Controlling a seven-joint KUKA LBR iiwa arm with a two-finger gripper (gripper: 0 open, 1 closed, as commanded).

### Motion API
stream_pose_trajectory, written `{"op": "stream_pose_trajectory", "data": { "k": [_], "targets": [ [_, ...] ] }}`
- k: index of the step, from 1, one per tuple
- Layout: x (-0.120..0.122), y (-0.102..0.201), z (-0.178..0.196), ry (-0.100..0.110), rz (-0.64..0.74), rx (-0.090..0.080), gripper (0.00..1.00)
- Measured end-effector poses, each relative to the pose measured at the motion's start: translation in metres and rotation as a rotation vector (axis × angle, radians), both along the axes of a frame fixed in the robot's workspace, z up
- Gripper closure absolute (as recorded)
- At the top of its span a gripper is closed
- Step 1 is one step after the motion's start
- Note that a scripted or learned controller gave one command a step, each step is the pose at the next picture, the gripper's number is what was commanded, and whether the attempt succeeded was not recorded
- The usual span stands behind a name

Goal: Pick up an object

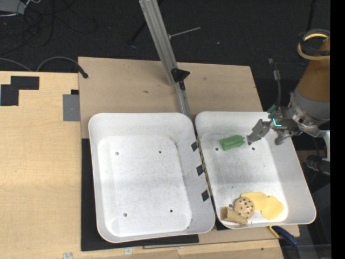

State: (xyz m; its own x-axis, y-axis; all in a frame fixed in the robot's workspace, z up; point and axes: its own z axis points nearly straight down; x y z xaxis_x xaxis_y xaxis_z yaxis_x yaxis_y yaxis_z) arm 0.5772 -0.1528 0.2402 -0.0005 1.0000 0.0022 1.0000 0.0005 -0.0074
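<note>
Gripper [270, 133] over my right bin [302, 185], fingers spread apart, nothing between them, left fingertip just beside green block [232, 142]

Both bins, the left bin [140, 177] and the right bin [253, 171], look like matt white plastic, faintly speckled with grey. The bench [32, 144] reads as pale, smooth wood. At upper centre, the slanted rail [161, 47] looks like dull ribbed metal. The green block [232, 142] looks matt and soft-edged.
</note>
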Motion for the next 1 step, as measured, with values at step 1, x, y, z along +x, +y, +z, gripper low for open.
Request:
{"op": "stream_pose_trajectory", "data": {
  "k": [1],
  "targets": [
    [0.0007, -0.0005, 0.0024, -0.005, -0.001, -0.001, 0.0]
  ]
}}
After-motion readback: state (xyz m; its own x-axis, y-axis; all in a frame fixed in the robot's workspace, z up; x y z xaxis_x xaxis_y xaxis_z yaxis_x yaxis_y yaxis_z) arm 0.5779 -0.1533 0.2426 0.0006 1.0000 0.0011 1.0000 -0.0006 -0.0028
